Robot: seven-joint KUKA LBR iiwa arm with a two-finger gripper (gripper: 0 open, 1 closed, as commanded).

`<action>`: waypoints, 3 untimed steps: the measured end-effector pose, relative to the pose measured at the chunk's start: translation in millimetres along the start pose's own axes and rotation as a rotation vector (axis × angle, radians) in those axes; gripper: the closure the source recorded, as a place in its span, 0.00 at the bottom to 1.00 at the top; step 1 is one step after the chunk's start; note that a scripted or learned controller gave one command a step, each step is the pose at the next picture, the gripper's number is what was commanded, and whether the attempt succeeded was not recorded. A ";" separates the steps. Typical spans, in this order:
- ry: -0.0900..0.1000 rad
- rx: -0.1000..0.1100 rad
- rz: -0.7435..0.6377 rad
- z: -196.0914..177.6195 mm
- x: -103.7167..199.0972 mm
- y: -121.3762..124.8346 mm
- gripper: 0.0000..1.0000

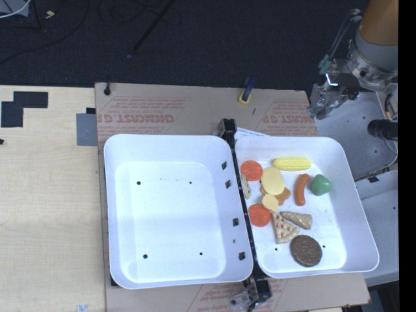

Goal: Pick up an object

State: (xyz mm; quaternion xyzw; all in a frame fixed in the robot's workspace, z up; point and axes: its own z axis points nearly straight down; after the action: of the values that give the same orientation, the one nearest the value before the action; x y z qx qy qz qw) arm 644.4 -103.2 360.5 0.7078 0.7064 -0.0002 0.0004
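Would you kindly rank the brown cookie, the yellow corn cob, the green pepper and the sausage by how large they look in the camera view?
Largest to smallest:
1. Brown cookie, a wide round disc.
2. Yellow corn cob, long but slim.
3. Green pepper and sausage: these look too alike to rank, one compact, one thin and long.

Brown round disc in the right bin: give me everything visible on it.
The brown disc is a flat, round piece, dark brown with a faintly speckled top, looking like a toy cookie or patty. It lies flat on the floor of the right bin, at the near end of the toy-food cluster. The pizza wedge sits just beyond its far-left edge, close or barely touching; I cannot tell which. Nothing lies on top of it.
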 end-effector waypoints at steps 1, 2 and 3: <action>0.000 0.000 0.000 -11.5 -19.7 -0.2 1.00; 0.001 0.000 -0.001 -24.0 -47.7 0.0 1.00; -0.001 0.000 0.001 -35.9 -86.1 -0.1 1.00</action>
State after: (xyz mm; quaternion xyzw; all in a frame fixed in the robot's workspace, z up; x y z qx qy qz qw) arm 644.0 -189.2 396.5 0.7082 0.7061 -0.0003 0.0007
